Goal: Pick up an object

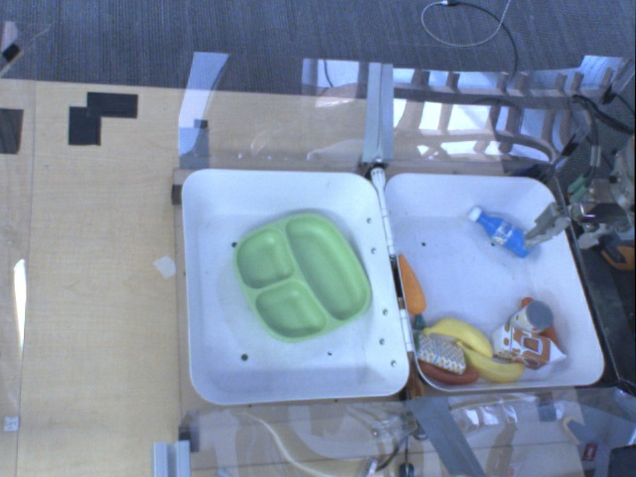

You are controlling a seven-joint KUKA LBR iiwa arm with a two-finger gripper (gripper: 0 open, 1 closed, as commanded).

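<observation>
At the right bin's (437, 192) far right edge, the gripper (553, 223) hangs just beside a small blue bottle (499, 230), likely its target; whether its fingers are spread cannot be told. Banana (475, 346), carrot (410, 284) and carton (527, 338) crowd the near side, while a green divided plate (301, 275) fills the left bin (209, 296).

Two white bins (199, 266) side by side on wooden bench (89, 266); black cable (467, 13) on floor behind.

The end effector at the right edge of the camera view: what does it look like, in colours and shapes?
The end effector shows as a slim, light grey metal finger that slants down over the rim of the right bin. Behind it sits a compact grey and dark mechanism with black cables looping around it. No markings are legible.
</observation>
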